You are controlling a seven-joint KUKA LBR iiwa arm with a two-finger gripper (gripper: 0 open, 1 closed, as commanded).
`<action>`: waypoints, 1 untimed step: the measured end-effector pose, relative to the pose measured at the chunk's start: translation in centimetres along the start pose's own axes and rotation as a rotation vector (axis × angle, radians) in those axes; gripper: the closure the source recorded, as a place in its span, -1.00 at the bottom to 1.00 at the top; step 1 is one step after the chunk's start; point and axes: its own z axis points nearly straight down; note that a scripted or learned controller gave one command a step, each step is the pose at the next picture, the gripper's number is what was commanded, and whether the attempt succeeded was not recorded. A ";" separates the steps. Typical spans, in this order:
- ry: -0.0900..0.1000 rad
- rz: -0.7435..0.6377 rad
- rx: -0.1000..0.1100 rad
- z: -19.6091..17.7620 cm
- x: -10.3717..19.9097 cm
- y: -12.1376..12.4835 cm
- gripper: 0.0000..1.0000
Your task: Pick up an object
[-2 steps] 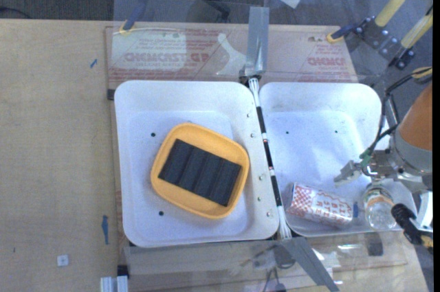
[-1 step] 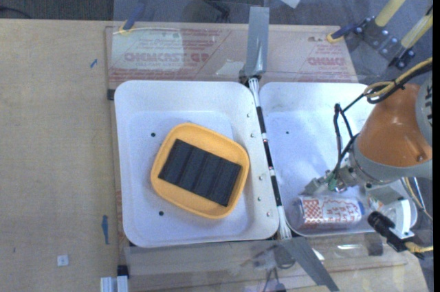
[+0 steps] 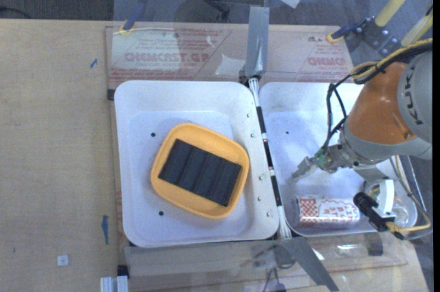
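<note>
The grey arm (image 3: 385, 112), orange-banded above the wrist, is reached in from the right over the right bin (image 3: 289, 112), its gripper (image 3: 308, 165) angled down and leftward above the bin floor. Whether the gripper is open or closed cannot be told. A red-and-white patterned packet (image 3: 328, 209) lies flat at the bin's near edge, just below the gripper and apart from it. A yellow tray with a dark insert (image 3: 200, 170) is seen in the left bin (image 3: 137, 119).

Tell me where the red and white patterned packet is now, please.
The red and white packet lies in the right bin, against its near edge, just below the gripper and across the divider from the yellow tray in the left bin.
</note>
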 end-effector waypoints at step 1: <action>-0.004 -0.316 -0.009 -0.1 0.6 -3.7 -1.00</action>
